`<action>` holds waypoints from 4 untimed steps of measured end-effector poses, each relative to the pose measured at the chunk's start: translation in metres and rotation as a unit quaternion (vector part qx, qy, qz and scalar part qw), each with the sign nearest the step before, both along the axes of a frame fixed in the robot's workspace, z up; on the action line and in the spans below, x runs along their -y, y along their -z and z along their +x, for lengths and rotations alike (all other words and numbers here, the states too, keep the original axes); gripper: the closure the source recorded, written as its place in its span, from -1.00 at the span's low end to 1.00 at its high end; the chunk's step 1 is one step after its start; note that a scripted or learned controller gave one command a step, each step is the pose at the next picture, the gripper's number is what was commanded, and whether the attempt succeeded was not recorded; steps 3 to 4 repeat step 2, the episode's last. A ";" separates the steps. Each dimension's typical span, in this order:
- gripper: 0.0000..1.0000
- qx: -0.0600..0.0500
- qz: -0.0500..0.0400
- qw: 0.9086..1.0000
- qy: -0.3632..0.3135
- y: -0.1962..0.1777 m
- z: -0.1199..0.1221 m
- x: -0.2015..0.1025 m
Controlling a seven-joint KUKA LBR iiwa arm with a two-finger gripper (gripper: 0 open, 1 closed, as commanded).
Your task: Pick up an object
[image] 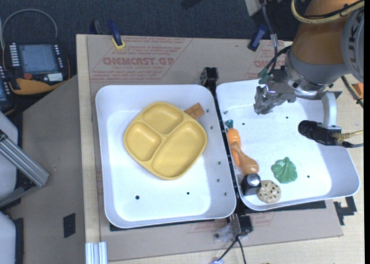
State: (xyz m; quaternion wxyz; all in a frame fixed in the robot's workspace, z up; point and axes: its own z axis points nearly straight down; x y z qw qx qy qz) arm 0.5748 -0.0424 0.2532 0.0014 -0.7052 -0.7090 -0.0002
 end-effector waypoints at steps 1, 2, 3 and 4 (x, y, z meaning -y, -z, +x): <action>1.00 -0.001 0.000 1.000 0.001 -0.003 -0.012 -0.047; 1.00 -0.001 0.000 1.000 0.001 0.012 -0.023 -0.102; 1.00 -0.001 0.000 1.000 0.001 0.012 -0.023 -0.102; 1.00 -0.001 0.000 1.000 0.001 0.012 -0.023 -0.102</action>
